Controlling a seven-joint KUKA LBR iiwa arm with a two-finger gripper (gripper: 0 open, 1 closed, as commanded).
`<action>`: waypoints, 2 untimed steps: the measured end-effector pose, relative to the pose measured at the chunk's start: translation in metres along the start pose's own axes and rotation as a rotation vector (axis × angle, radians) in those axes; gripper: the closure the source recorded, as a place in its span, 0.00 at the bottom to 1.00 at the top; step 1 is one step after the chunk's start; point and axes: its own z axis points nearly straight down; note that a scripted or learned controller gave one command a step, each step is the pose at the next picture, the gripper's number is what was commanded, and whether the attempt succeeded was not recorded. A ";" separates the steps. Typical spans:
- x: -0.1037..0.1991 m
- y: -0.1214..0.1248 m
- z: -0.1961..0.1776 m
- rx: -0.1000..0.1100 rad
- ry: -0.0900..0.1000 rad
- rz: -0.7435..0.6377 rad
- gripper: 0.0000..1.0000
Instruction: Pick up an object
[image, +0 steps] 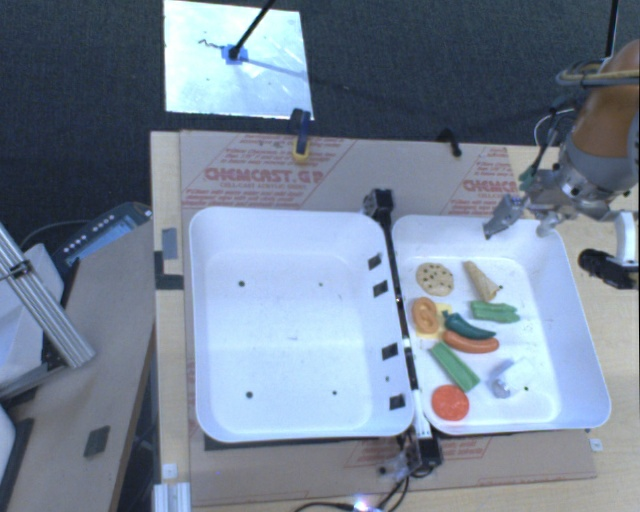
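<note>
My gripper (523, 218) hangs above the back rim of the right bin (560, 300), its two fingers spread apart with nothing between them. Inside that bin lie several toy foods: a round cookie (434, 278), a tan cone (483, 281), a green bean (496, 312), an orange slice (426, 316), a dark green pepper (462, 325), an orange sausage (470, 343), a green block (455, 366), a red tomato (450, 403) and a small grey piece (501, 379). All of them sit well in front of the gripper.
The left bin (290, 320) lies beside the right one, with black clips (380, 262) along the shared rim. A yellow-and-blue clamp (300, 135) stands at the back of the cardboard base. A shiny sheet (235, 60) lies beyond it.
</note>
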 end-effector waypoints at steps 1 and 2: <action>-0.036 -0.024 0.125 0.009 0.002 0.005 0.00; -0.035 -0.019 0.107 -0.005 -0.002 -0.001 1.00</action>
